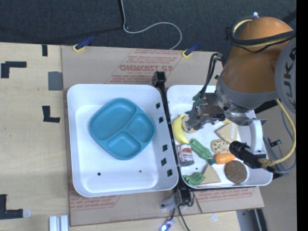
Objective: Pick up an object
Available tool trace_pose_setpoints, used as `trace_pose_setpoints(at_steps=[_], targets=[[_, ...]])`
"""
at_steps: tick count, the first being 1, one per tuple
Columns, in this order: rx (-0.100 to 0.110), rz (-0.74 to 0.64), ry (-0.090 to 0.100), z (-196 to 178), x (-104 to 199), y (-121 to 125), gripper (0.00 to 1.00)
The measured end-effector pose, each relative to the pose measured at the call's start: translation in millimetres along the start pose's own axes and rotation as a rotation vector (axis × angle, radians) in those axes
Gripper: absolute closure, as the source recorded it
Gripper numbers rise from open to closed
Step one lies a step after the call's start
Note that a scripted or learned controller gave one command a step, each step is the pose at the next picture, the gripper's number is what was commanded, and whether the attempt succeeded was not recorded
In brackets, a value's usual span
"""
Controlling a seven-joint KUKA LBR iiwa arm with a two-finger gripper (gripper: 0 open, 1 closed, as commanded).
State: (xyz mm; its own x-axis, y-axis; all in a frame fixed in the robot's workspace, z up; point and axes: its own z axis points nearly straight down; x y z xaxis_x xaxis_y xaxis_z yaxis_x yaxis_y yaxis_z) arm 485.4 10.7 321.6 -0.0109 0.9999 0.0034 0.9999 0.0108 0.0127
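Near edge, right bin point(262, 181): green leafy toy point(194, 178) at the front rim, brown round cookie-like disc point(235, 171) toward the right corner, a pale wedge between them

Small can point(185, 154): upright-ish, just beside the divider wall; stiff and probably light, but the smooth sides may slip

Orange carrot piece point(224, 158): just behind the brown disc, next to a spotted cracker point(219, 145)

Green pod point(201, 148): lies at a slant in mid-bin, near the can; narrow, likely hard plastic

Banana point(179, 130): yellow, curved, along the bin's left wall, partly under the end effector; likeliest pick (judgement only). Light, rigid toy by the look; take it across the middle of the curve, where it is narrowest and flanks are roughly parallel; the ends would roll out

End effector point(196, 121): low over the banana's far end, dark and cluttered with cable; finger spread cannot be told, nothing visibly held

Left bin point(79, 143): blue divided plate point(121, 127) lying flat, well apart from the toys

Worktop point(29, 143): cardboard sheet under both bins

Far side: arm point(255, 57), orange housing, reaching in from the right
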Motion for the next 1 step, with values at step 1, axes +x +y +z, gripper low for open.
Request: trace_pose_setpoints(at_steps=[1], targets=[[0.011,0.010,-0.004,-30.2,-10.3,-1.4,1.00]])
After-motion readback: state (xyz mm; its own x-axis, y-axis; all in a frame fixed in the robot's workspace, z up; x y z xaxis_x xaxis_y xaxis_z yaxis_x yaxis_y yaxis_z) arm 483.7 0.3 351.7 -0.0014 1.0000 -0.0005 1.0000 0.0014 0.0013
